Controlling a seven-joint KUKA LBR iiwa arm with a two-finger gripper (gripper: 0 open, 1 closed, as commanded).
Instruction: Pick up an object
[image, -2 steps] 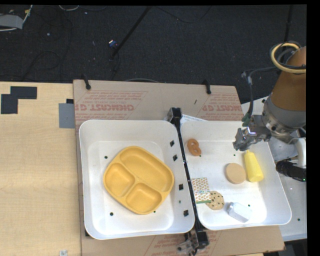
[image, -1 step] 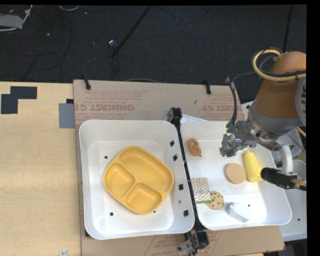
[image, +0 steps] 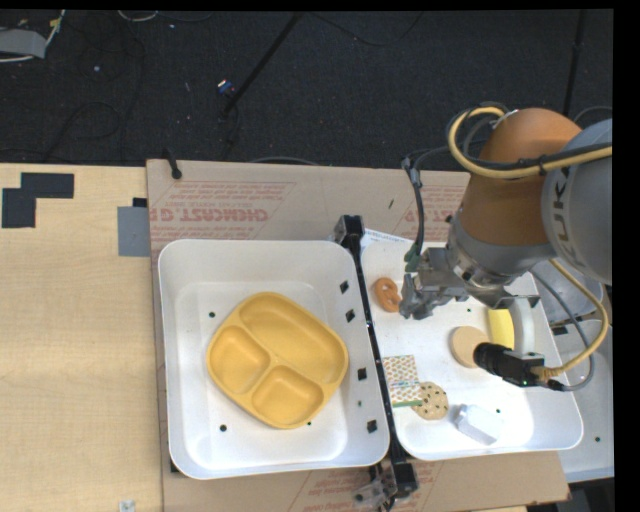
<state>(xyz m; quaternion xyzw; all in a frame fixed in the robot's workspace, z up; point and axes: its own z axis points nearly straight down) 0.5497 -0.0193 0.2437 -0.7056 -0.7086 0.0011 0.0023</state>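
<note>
Robotics lab; cable-strewn dark floor (image: 150, 80); cardboard-lined bench (image: 80, 350)

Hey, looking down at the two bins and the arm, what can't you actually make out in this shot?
- Gripper, camera view: fingers too dark and small to judge.
- Right bin: its far side is hidden under the arm.
- Yellow object: partly covered by the wrist.
- Small grey-white object: too small to identify.

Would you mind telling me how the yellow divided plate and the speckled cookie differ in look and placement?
The yellow divided plate is far larger than the speckled cookie. The plate is plain yellow with three compartments; the cookie is a flat tan disc with dark specks. The plate lies in the left bin, the cookie in the right bin beside a patterned card. Both lie flat, untouched by the claw.
</note>
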